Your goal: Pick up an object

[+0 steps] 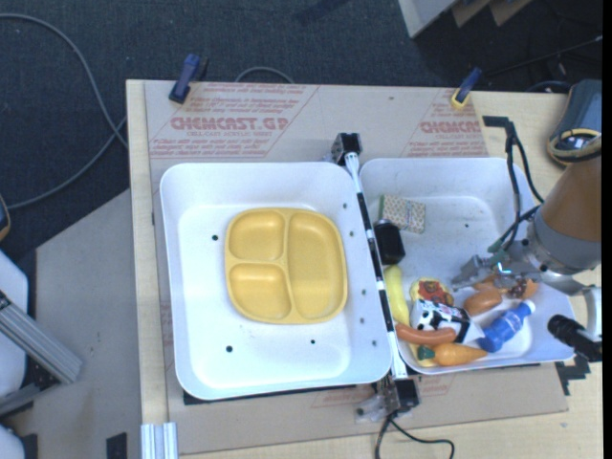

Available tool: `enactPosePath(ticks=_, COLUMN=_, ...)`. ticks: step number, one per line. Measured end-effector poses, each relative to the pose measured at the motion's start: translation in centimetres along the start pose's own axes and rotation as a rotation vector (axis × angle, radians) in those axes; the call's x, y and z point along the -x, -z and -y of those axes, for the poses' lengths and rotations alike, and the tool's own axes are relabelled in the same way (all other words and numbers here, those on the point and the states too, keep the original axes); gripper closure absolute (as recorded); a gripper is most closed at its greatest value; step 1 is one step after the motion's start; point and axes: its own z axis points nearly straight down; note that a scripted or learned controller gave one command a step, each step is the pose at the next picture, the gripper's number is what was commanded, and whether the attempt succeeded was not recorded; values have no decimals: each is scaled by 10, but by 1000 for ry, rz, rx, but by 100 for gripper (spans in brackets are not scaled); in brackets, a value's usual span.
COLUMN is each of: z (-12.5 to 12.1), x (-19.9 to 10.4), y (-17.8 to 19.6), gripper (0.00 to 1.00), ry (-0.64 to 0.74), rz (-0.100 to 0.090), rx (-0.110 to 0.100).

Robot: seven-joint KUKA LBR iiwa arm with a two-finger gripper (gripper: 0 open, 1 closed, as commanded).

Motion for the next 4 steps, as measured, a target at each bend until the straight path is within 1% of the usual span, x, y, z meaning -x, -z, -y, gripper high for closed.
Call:
enactPosePath(ticks=1, z=35, x=-9, y=-7, gripper=0, ry=-12, rz=22, rx=3)
enactPosePath(ticks=2, z=34, x=-8, y=3, gripper=100, ry=-14, rz=26, rx=7)
enactPosePath(ticks=3, z=34, x=-8, y=13, gripper=100, ry=-14, rz=27, rx=9)
enactPosePath(ticks=4, z=8, x=-44, y=3, gripper=100, ry=-11, rz=23, rx=4)
